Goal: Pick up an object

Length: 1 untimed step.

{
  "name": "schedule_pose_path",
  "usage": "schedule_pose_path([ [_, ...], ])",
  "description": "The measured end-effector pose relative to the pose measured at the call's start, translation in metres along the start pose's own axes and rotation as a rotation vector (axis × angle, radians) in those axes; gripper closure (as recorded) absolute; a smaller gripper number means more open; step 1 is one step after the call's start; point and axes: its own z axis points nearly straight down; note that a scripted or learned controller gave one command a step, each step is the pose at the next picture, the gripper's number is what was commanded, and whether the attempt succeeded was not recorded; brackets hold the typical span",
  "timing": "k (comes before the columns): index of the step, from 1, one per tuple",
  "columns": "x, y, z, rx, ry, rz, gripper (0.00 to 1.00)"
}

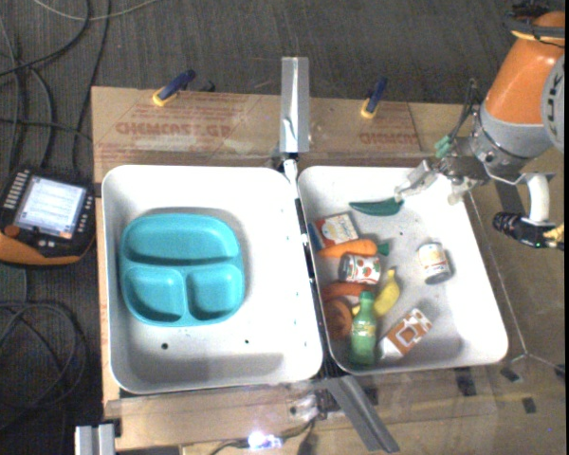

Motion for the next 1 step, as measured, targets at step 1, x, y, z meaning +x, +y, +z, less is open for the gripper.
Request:
schedule_pose_path([
  [1,0.0128,-0.0205,0.1078,-0.004,-0.001,-0.392,0.0],
])
